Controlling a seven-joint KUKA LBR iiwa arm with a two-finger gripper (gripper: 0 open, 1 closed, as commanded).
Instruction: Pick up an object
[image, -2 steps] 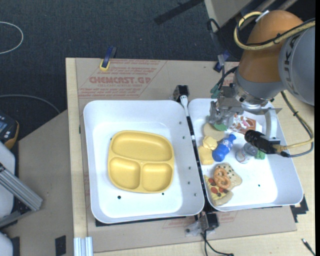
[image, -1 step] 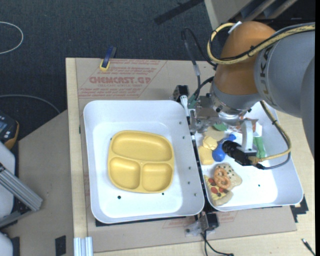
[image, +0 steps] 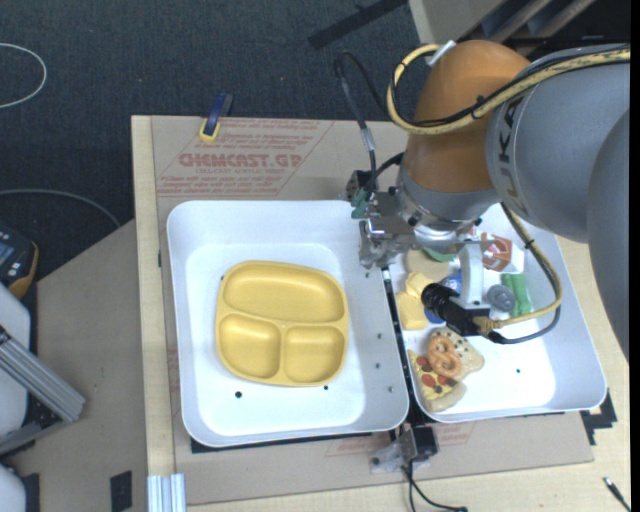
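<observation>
We see the arm reaching in from the right, wrist down over the near-left part of the right bin, close to the divide between the two bins. The gripper sits low among the items there; we cannot tell its state or whether it has anything. Right bin holds a pizza slice toy at the front-left, a pale yellow piece just behind it, a green item and a red-and-white item further right, partly behind cabling. Left bin holds a yellow divided tray, lying flat, well apart from the gripper. Both bins rest on a cardboard sheet.
</observation>
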